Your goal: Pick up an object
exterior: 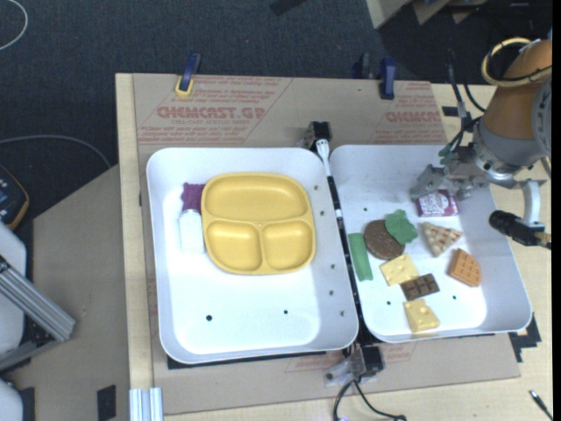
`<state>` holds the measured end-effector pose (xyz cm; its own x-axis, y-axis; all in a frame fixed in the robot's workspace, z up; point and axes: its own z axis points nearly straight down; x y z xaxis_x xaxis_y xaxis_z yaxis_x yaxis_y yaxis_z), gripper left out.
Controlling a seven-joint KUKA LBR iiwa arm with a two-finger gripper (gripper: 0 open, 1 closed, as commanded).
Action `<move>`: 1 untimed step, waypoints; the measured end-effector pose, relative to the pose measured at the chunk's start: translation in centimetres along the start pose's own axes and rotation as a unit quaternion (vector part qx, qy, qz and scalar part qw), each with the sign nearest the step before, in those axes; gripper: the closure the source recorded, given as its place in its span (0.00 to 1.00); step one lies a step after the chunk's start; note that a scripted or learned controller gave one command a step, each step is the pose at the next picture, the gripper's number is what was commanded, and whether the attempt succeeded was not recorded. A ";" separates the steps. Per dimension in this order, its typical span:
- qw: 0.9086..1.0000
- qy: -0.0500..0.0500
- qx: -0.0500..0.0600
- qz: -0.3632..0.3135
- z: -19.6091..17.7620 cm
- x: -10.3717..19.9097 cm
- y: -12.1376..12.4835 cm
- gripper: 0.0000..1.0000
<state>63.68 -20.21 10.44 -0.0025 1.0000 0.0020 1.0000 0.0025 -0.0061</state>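
Yellow cheese (422, 316) and other toy food sit at the near end of the right bin (491, 318), and farther back the claw (436, 185) hangs just over a pink packet (435, 204), so it should go straight down, though I cannot tell how open it is.

Floor (79, 33): from my feed, dark carpet, with a thin white cable (17, 24) looping at upper left.
Bench (263, 103): I see a brown board with red print, two clamps (186, 75) on its far edge.
Left edge: an aluminium rail (35, 301).
Light: even, soft shadows.
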 end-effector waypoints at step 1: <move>1.000 -0.002 -0.003 0.000 1.7 0.0 0.2 0.00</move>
<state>63.85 -20.21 8.77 -0.0024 1.0000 -0.0016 1.0000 0.0024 0.0004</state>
